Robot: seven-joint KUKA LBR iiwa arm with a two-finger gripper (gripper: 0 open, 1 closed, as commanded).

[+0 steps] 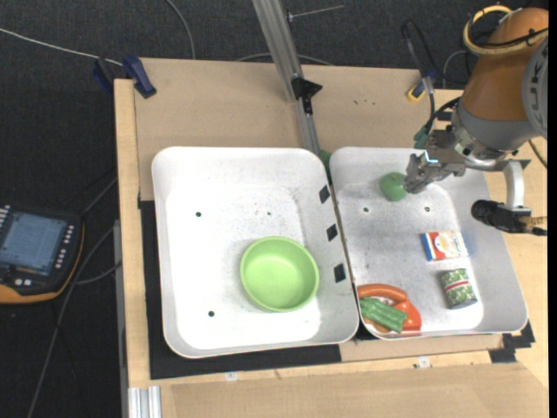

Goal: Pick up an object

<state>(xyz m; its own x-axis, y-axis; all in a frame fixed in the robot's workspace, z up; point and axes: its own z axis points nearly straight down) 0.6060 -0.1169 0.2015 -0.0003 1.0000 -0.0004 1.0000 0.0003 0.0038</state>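
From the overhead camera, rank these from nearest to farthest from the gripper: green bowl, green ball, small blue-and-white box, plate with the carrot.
Measured from the gripper, which is over the right bin's far end:
1. Green ball, right beside the gripper, on its left.
2. Small blue-and-white box, middle of the right bin.
3. Plate with the carrot, right bin's near-left corner.
4. Green bowl, in the left bin.

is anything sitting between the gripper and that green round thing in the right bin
Nothing visible does. The gripper sits right beside the green round object at its right edge, with no other item between them.
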